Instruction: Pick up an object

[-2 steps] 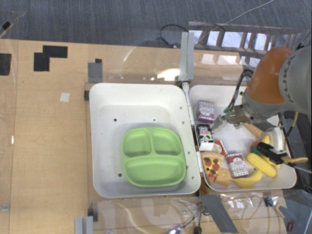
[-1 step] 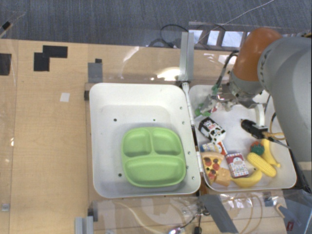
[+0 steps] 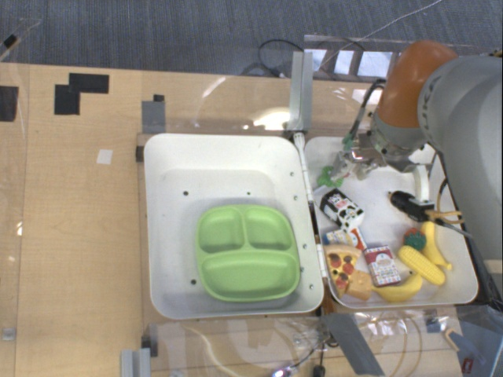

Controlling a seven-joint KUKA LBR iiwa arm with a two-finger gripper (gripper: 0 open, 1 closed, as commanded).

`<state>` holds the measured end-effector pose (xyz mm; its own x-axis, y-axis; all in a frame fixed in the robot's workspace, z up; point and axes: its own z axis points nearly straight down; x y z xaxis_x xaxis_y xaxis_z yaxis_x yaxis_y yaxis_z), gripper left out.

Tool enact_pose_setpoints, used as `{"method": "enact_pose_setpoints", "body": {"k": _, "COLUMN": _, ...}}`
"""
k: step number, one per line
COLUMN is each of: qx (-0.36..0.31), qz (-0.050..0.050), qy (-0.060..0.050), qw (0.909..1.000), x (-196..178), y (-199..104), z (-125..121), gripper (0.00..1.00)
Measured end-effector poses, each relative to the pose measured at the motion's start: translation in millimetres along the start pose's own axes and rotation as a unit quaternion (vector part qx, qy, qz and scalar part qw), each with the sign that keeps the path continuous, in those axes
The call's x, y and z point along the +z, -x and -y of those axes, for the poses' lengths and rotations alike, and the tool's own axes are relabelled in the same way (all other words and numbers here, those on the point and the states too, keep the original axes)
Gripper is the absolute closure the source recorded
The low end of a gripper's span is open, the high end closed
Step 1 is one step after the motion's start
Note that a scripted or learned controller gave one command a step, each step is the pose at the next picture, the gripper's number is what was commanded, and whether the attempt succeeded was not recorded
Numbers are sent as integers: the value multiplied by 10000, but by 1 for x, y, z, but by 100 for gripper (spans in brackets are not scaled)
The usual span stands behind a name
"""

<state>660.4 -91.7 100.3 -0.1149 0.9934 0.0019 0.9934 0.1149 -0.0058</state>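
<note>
Gripper (image 3: 354,154) low over right bin (image 3: 469,289), finger state indiscernible. Just below-left: green piece (image 3: 325,179), cow-print carton (image 3: 343,206). Farther below: bananas (image 3: 416,269). Far left: green divided plate (image 3: 247,251).

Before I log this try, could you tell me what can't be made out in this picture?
- Gripper, camera view: fingers too blurred and small to tell open from shut.
- Green item below the gripper: too small to identify, or to tell whether it is touched.
- Small red carton: label unreadable.
- Right bin: far side hidden under the arm.
</note>
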Motion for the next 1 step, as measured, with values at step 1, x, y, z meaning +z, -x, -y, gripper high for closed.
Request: {"method": "enact_pose_setpoints", "body": {"k": 1, "qx": -937, "qz": 9, "qy": 16, "qw": 9956, "x": -78, "y": 1, "z": -8, "gripper": 100}}
